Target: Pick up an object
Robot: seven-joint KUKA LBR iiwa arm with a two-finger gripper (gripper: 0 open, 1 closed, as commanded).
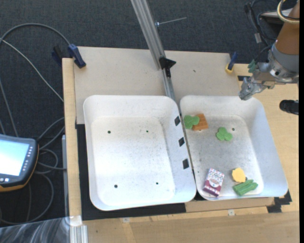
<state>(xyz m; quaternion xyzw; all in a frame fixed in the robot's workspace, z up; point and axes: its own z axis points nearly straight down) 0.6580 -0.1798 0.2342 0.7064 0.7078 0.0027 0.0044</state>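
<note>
Grey two-finger gripper (246,92) sits above the far rim of the right shallow white bin (268,142). Inside lie a small purple-and-white packet (214,182), a yellow block (238,174) and green pieces (224,135).

Wooden bench on dark carpet, seen from above

The pale wooden bench (123,69) stands on a dark speckled carpet floor (33,14). A slanted metal rail (151,33) crosses the bench's far edge, with a blue clamp (76,54) at the bench's far left corner. Left of the bench, grey cables (28,35) loop over the carpet, and a handheld control pendant (14,161) with a lit screen lies near the bench's left side. Light is even and soft.
</note>
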